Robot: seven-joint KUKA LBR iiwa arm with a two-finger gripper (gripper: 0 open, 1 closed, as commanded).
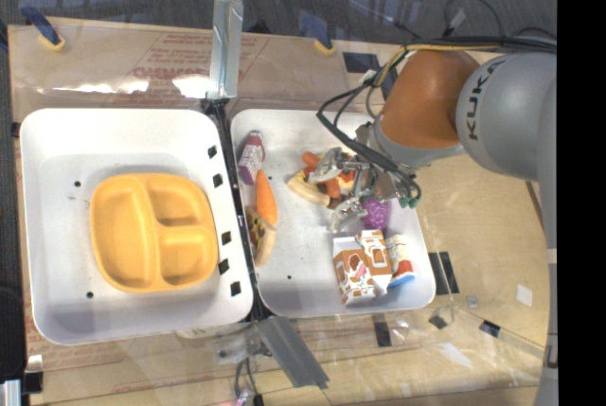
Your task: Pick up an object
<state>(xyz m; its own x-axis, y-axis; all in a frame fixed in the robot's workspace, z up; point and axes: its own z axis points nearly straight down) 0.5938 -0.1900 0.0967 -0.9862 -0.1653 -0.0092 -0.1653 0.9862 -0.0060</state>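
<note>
The grey KUKA arm with its orange band reached in from the right and hung its metal two-finger gripper (352,182) low over the right-hand shallow white bin (303,286), in among a cluster of small toy foods near the bin's middle. Directly under the gripper lay a pale banana-like toy with brown and orange bits (308,186), its long axis running roughly left to right, and just below the gripper sat a purple grape-like toy (376,211). Whether the pincer stood apart or together could not be told, since wrist, cables and clutter hid it, and nothing was plainly seen in its grasp. Nearer the camera lay a printed cardboard carton (360,267); well to the left, by the bin's wall, an orange carrot (266,201) lay lengthwise. The left-hand white bin (57,300) held a yellow divided plastic tray (151,229).
</note>
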